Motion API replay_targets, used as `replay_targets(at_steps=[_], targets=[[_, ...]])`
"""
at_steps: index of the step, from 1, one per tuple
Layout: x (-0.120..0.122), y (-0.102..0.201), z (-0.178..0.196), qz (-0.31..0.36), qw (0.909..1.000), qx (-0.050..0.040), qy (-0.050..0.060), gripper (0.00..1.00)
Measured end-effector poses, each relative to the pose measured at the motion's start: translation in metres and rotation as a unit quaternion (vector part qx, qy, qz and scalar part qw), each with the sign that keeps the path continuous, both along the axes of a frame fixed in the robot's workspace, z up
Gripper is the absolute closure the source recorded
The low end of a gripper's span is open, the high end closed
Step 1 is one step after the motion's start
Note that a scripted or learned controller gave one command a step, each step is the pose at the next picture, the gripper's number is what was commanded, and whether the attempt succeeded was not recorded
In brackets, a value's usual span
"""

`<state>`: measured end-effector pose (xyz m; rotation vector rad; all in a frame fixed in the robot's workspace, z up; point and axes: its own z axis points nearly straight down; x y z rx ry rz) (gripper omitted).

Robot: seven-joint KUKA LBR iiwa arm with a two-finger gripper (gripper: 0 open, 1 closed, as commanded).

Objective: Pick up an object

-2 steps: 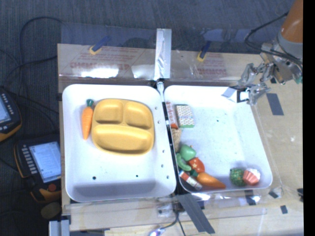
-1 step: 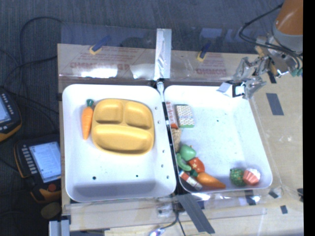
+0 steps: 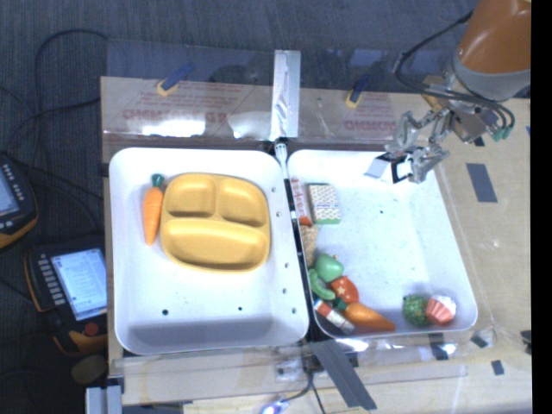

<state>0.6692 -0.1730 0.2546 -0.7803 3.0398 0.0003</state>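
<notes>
My gripper [image 3: 412, 164] hangs over the far right corner of the right bin [image 3: 414, 231], its fingers pointing down with nothing visible between them. In that bin lie a patterned box [image 3: 323, 203] near the divider, a cluster of green and red toy vegetables [image 3: 332, 281], an orange carrot-like piece [image 3: 369, 317], and a green and red-white pair of toys [image 3: 429, 310] at the near right. The left bin [image 3: 138, 309] holds a yellow compartment tray [image 3: 214, 221] and an orange carrot [image 3: 153, 212] beside it.
A clear panel with blue-yellow clamps [image 3: 175, 79] stands behind the bins. A vertical strip [image 3: 285, 93] rises at the divider. Devices and cables [image 3: 65, 279] lie off the bench at left.
</notes>
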Motion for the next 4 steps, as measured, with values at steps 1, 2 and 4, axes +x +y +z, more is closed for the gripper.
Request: replay_targets(at_steps=[1,2,4], targets=[[0.000,0.011,0.018,0.044,0.9990,-0.0003,-0.001,1.00],[-0.013,0.015,0.027,0.095,0.9954,-0.0005,0.000,1.00],[-0.178,-0.024,-0.150,0.096,0.9954,-0.0006,0.002,1.00]])
